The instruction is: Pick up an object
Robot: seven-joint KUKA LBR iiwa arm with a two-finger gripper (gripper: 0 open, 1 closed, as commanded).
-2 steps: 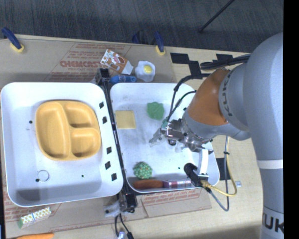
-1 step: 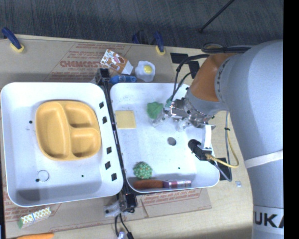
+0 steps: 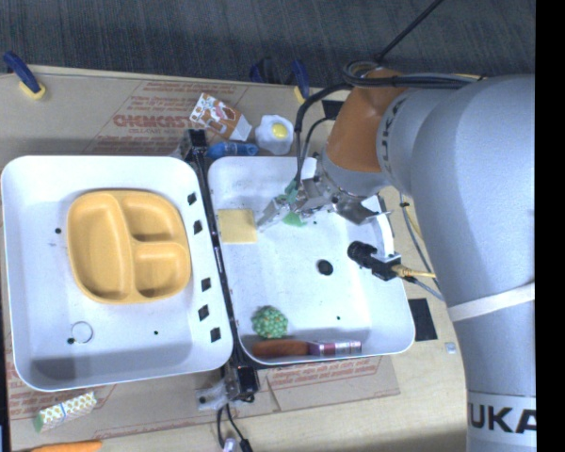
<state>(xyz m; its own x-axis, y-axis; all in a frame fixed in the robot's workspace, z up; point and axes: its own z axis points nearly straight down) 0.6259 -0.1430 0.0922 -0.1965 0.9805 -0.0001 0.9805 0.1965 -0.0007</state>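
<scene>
- Nearest the camera, at about 6 o'clock in the right bin [image 3: 395, 332], a marker-looking pen [image 3: 306, 348] lies along the bottom wall, with a green bumpy ball [image 3: 270, 322] just above it.
- Off the bins at 7 o'clock, a small patterned packet [image 3: 66, 410] sits on the surface [image 3: 433, 365].
- Left bin [image 3: 24, 252] holds a yellow divided tray [image 3: 129, 244], pretty much dead centre, plus a little clear ring [image 3: 81, 331] at 7 o'clock of it.
- Middle of the right bin: a small dark disc [image 3: 325, 268], and a pale yellow square block [image 3: 236, 225] over by the left wall at 9 o'clock.
- The gripper [image 3: 281, 210] is down in the right bin's upper part, just beside that yellow block. There's something green [image 3: 297, 217] right at the fingers, but honestly I can't tell how far open they are or whether they've got hold of it.
- Farthest back, past the bins at 12 o'clock: a yellow-and-white thing [image 3: 276, 132], a blue item [image 3: 232, 149] and a printed snack packet [image 3: 212, 114].
</scene>
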